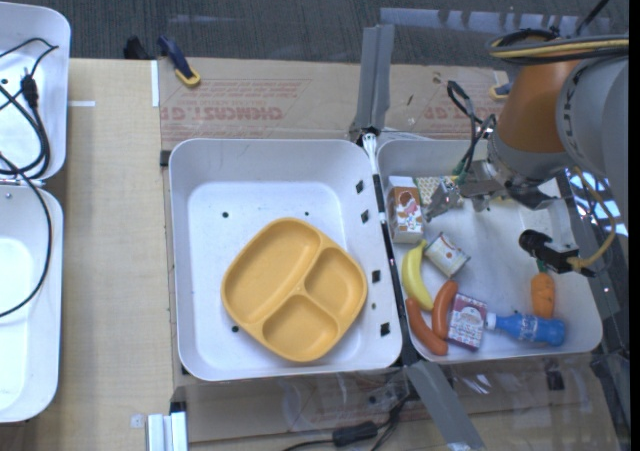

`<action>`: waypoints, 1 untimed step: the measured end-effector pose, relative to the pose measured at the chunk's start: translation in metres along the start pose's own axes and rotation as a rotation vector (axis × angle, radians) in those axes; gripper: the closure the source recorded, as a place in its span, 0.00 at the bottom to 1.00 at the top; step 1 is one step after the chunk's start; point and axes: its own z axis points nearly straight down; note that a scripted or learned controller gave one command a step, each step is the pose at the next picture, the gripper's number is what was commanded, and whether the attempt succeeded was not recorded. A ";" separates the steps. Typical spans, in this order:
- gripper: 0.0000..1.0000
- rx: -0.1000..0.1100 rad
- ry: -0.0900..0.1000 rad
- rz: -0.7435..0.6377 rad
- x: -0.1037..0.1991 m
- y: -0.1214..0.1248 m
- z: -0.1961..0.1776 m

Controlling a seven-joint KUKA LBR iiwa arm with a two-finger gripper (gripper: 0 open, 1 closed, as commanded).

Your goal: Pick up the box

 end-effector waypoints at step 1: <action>1.00 -0.001 -0.001 0.002 -0.001 0.000 -0.010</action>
